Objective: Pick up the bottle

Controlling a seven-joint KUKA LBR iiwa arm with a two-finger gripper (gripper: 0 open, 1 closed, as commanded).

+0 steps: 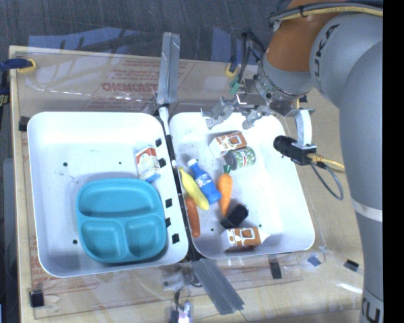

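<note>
Two-finger metal gripper (233, 115) hangs released, fingers spread, nothing between them; small blue plastic bottle with white cap (203, 179) lies well below it, slightly left.

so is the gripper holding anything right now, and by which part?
Nothing is held. The gripper hangs open over the right bin's far edge; the bottle lies untouched lower down in that bin.

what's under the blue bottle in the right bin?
The blue bottle lies slanted in the right bin, against the banana at its left. The carrot lies just right. Whether it overlaps the banana or rests on bare floor can't be told.
</note>
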